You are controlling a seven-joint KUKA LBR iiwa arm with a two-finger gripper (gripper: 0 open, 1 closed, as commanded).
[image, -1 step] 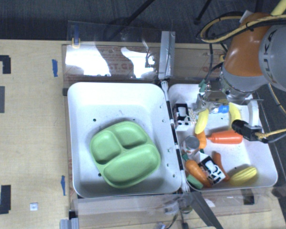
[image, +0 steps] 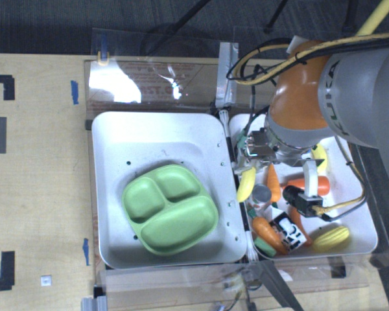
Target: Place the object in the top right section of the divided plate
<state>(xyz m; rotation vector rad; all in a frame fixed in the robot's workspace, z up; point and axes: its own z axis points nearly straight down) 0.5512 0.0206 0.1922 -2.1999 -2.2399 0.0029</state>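
Note:
The green divided plate (image: 170,208) lies in the left bin (image: 117,135), with two small sections on its far side and one large section nearer the front. My gripper (image: 266,185) is low over the left part of the right bin (image: 366,229), under the grey and orange wrist. It hangs among toy foods: a yellow banana-like piece (image: 246,183), an orange carrot (image: 272,175) and a grey round piece (image: 260,194). Nothing lies on the plate.
More toys sit in the right bin: a carrot with a green end (image: 266,232), a black-and-white block (image: 290,230), a yellow lemon-like piece (image: 330,238) and an orange-red piece (image: 319,185). The rim between the bins (image: 233,173) stands between gripper and plate.

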